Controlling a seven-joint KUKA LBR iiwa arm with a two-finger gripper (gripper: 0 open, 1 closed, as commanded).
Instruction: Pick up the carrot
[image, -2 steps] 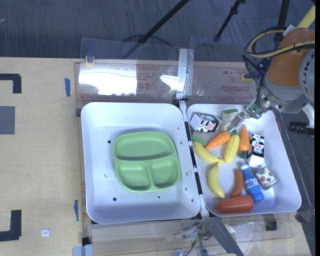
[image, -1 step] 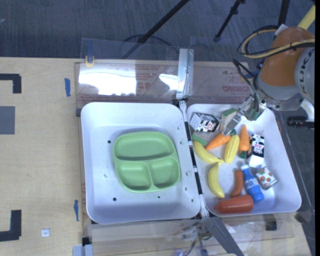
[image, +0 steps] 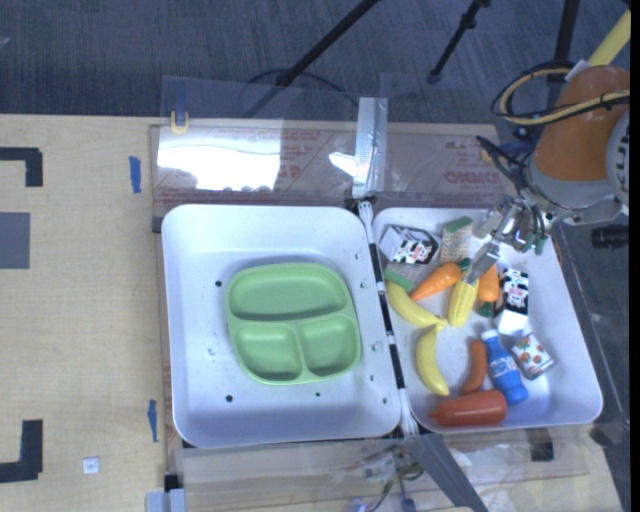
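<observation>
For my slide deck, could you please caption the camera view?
Gripper above toy food in the right bin, near the carrot; green tray in left bin.

- The clear panel (image: 300, 150) behind the 2 white bins carries reddish printed lettering, reversed and too faint to read.
- A second patch of reddish print sits on the panel near its right end, equally illegible.
- The small cartons in the right bin (image: 575, 400) show printed patterns, no legible words.
</observation>
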